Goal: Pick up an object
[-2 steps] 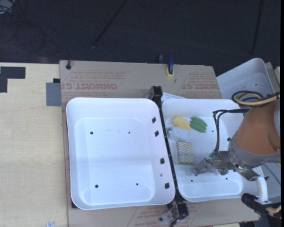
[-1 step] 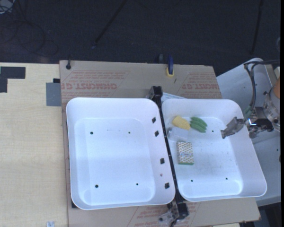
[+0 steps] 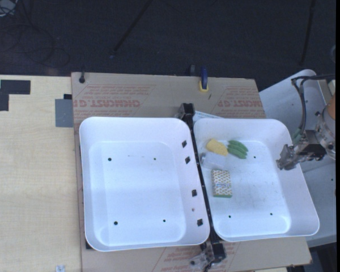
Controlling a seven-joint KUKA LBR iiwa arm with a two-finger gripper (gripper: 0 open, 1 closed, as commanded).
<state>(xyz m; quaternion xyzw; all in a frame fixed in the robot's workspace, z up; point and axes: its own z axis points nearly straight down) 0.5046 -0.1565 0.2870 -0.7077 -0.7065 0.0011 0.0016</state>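
The gripper (image 3: 284, 158) sits over the right rim of the right bin (image 3: 294, 208), pointing left toward the bin's interior; at this size and angle it is not possible to tell whether it is open or shut, and nothing can be seen in its grasp. Behind it, the wrist and a short stretch of the arm (image 3: 320, 137) reach in from the right edge, roughly level with the upper half of the bin, with black cables looping above.

Well apart from the gripper, in the left part of the right bin, lie the objects. A yellow item (image 3: 217, 147) and a green item (image 3: 237, 148) rest side by side, touching or nearly so, near the far wall. Just below them is a pale, translucent piece (image 3: 213, 160), hard to make out. Nearer the camera lies a small patterned packet (image 3: 221, 183) with a green edge.

The left bin (image 3: 96, 197) adjoins the right one, both resting on a cardboard sheet (image 3: 158, 95).
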